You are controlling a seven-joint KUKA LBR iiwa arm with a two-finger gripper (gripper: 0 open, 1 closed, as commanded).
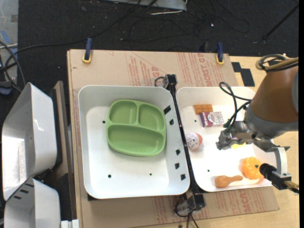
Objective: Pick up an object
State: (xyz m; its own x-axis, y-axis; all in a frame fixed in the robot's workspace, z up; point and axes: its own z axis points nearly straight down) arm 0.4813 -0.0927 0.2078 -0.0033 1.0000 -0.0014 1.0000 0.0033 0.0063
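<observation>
over the right bin we see our gripper low above the floor, near a yellow piece just beside its tip; whether its jaws are apart or together we cannot tell. around it lie a ball by the divider, a purple box, an orange block, an orange fruit and a drumstick. beside this, the left bin holds a green plate.
</observation>
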